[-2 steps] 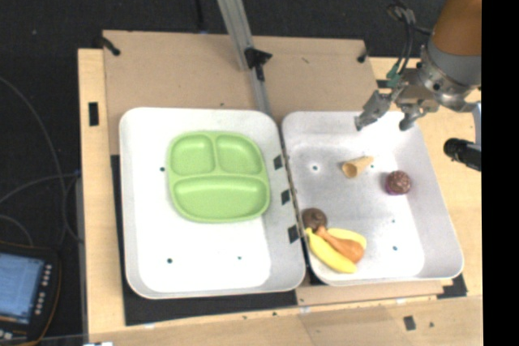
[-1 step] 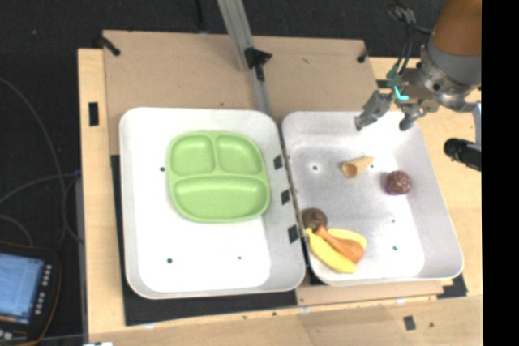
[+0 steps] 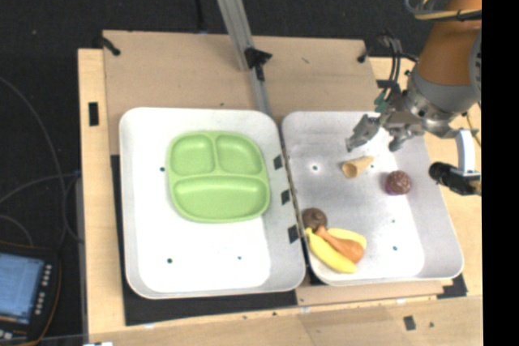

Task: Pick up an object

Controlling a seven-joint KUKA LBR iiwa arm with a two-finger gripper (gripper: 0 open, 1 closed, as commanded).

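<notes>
The grey arm's two-finger gripper (image 3: 377, 136) hangs over the upper part of the right shallow white bin (image 3: 430, 255), its two fingers spread apart with nothing between them. One finger (image 3: 359, 134) points down-left and the other sits further right, nearer the wrist. Just below that gap lies the small tan cone-shaped piece (image 3: 356, 167), on its side on the bin floor, close under the fingers but apart from them. It looks like the nearest candidate for the pick.

To do this step well, I judge the gripper should centre over the cone's thicker middle, turn so the fingers straddle its short width rather than its length, and descend straight until the tips are level with the floor before closing. A small light piece like this could roll or squirt out if the fingers close off-centre.

Counts: two white bins, the left shallow white bin (image 3: 146, 255) among them. One light green divided plastic plate (image 3: 219, 177) with three compartments lies in the left bin. In the right bin there is one tan cone, one dark purple round fruit-like ball (image 3: 397, 182), one small brown round piece (image 3: 314, 218), one yellow banana-shaped toy (image 3: 324, 255), and one orange carrot-like piece (image 3: 345, 243) lying on the banana
</notes>
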